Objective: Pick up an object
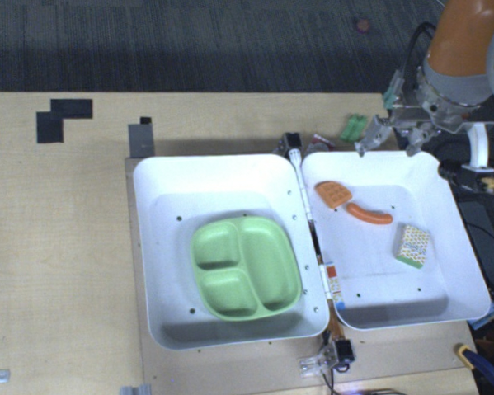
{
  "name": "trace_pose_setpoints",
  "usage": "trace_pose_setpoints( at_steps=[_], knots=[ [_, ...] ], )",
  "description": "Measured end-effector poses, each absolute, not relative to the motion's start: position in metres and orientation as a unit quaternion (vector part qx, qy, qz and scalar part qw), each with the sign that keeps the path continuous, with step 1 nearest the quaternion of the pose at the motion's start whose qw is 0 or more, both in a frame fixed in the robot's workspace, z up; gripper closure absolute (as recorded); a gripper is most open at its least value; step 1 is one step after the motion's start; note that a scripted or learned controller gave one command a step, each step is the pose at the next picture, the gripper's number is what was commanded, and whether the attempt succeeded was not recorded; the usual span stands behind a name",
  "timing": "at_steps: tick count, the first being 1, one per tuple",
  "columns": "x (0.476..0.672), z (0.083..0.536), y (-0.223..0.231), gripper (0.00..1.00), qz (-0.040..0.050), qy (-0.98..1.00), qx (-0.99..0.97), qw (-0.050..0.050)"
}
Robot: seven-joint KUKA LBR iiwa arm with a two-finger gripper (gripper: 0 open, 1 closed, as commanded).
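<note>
The tabletop (59,244) spreads out left of and below the pincer (389,141), carrying two white bins. The left bin (160,197) lies well to the pincer's lower left and holds a green divided tray (246,267). The right bin (456,248) sits directly beneath the pincer, which hangs over its far rim with fingers spread apart and nothing between them. Below the pincer, inside this bin, lie an orange sausage (369,214), a patterned sponge block (412,246) further down to the right, and an orange waffle piece (333,194) to the lower left, touching the sausage's end.
</note>
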State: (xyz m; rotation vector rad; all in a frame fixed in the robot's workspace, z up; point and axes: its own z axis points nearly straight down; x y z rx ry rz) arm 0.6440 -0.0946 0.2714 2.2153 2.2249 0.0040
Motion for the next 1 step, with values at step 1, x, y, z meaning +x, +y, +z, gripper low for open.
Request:
trace_pose_setpoints(
  at_steps=[1],
  knots=[
    [0.648, 0.0861, -0.0903, 0.0, 0.0025, 0.708, 0.706, 0.002]
  ],
)
